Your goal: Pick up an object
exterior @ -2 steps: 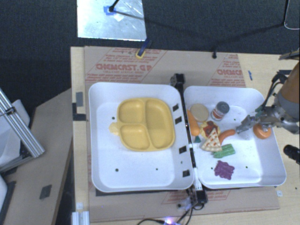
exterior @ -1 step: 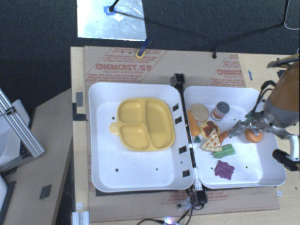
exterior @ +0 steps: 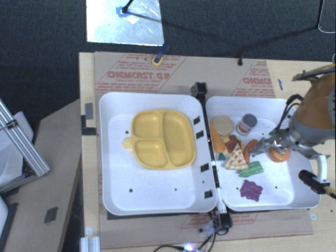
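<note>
the pincer (exterior: 262,146) hangs low in the right bin (exterior: 278,198); whether it grips, i cannot tell. the small toy foods (exterior: 236,156) just beside it look light, stiff, slippery; take one across its narrow sides.

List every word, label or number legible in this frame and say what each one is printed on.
"CHEMCAST GP": red print, repeated, on the brown board under the two white bins; clearest at upper left.
Smaller red lines around that print: too blurred to read.
Label on the small can in the right bin: too small to read.
Nothing else carries readable text.
</note>
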Controlling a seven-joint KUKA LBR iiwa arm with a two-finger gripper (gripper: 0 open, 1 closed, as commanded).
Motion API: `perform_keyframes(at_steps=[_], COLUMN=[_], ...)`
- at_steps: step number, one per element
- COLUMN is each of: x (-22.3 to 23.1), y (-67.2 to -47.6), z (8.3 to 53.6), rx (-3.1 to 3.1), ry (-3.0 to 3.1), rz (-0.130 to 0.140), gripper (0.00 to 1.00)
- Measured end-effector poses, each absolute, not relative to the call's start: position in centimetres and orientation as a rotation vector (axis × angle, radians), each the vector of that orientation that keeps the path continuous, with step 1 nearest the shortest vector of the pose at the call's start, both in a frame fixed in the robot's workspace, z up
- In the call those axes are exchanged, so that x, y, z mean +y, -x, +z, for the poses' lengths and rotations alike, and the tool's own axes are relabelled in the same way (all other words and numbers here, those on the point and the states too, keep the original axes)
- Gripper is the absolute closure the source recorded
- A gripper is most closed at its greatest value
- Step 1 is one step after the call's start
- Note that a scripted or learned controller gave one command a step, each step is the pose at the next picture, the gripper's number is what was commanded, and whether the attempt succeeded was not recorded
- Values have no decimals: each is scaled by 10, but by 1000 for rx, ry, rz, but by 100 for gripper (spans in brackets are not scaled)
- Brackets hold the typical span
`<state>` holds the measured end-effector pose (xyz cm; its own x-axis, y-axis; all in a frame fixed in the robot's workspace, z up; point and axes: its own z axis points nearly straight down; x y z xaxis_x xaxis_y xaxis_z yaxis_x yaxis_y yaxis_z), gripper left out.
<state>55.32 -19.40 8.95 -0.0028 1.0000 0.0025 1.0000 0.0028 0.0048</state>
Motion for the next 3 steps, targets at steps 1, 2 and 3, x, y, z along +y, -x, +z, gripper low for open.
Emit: perform_keyframes(at_steps=[1, 2, 3], x=[-199, -204, -205], y=[-556, -561, -563], z=[102, 165, 220], rx=[2206, 2220, 2221], ry=[-2204, -2212, -2211], rz=[8, 5, 6], gripper=[100, 100, 100])
